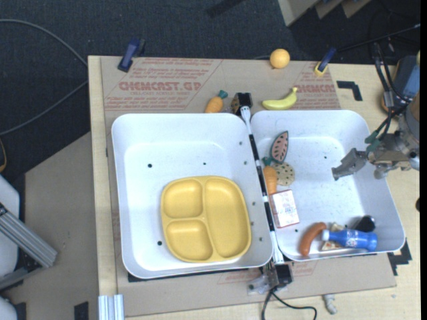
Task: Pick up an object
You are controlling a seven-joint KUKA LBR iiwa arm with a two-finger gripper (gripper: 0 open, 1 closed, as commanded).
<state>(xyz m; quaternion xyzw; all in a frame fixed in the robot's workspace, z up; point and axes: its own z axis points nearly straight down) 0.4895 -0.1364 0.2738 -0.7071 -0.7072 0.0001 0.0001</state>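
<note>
nearby, gripper [360, 164] hovers over red-and-white card [285, 209], flat in right bin [333, 127].

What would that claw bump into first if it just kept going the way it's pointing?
The gripper points left over the right bin. Going straight on, it would probably first meet the carrot and spotted toy by the bin's left wall, though its height is unclear.
</note>
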